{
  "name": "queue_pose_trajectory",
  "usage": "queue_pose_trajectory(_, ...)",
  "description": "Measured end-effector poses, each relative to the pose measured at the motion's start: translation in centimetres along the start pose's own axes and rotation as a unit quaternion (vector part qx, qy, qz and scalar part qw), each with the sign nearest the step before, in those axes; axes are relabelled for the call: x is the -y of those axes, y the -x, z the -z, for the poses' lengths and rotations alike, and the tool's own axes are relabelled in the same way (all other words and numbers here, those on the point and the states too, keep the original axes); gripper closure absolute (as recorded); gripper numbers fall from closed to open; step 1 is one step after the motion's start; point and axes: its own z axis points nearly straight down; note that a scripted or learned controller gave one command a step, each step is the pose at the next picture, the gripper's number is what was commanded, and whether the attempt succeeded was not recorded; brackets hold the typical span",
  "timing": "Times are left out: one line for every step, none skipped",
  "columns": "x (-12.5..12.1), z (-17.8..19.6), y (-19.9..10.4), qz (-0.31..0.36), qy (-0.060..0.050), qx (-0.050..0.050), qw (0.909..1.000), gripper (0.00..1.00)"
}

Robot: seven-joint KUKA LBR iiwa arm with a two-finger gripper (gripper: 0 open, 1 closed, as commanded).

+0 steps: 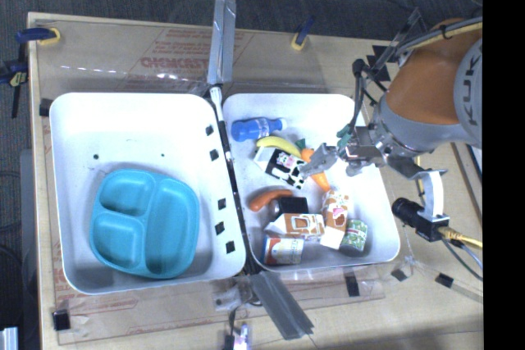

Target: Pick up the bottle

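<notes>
I log two smooth, glossy white plastic bins [131, 106], a matt blue plastic divided tray [146, 222], a translucent blue plastic bottle [256, 128], printed paper cartons [297, 225] and a pale, matt wooden bench [328, 53].

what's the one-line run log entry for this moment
task: pick up bottle | gripper: over right bin, above clutter, holding nothing seen | bottle: blue, lying at bin's far left corner, untouched | left bin: teal tray
</notes>
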Motion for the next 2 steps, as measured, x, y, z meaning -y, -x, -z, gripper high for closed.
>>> queue_pose_trajectory(1.9,-0.1,-2.8,-0.014,0.001,0.0,0.9999,0.0)
queue_pose_trajectory(-2.9,-5.2,-5.2,-0.045,-0.001,0.0,0.999,0.0)
